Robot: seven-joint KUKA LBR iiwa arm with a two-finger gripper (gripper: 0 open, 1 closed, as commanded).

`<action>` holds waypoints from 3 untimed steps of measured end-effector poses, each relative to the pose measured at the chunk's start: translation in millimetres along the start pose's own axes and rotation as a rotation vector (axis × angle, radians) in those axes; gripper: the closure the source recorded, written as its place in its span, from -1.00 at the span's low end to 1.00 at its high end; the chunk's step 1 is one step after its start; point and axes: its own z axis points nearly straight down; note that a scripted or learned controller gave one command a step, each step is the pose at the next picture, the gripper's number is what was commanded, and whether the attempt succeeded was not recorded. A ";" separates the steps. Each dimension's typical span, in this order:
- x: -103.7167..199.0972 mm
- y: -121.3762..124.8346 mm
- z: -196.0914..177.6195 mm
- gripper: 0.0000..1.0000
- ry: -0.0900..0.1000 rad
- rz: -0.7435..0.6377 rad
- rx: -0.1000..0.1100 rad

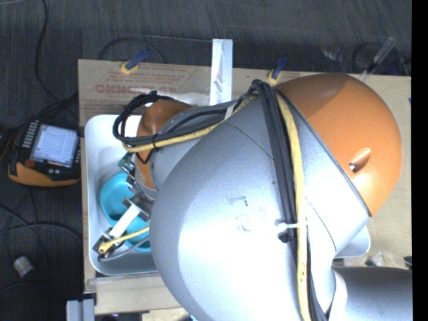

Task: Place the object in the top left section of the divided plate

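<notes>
A turquoise divided plate (112, 194) lies in the left white bin (91, 179); I see just its left part, and its sections are hidden. My gripper (136, 182) hangs low over the plate's right side, under the orange wrist band (157, 116). The bulky grey arm (247, 212) covers most of the bin and the gripper's tip. I cannot make out any object in the gripper or on the plate.
A corner of the right bin (360, 246) peeks out from under the arm. A cardboard sheet (110, 85) lies behind the left bin, with a white upright post (221, 69) at the back. A handheld device (48, 149) rests on the floor at the left.
</notes>
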 end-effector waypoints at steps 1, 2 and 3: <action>-36.1 13.4 -85.2 1.00 0.006 -0.216 -0.002; -15.2 77.7 -108.0 1.00 0.005 -0.234 -0.003; 40.1 40.3 -98.5 1.00 0.005 -0.272 -0.004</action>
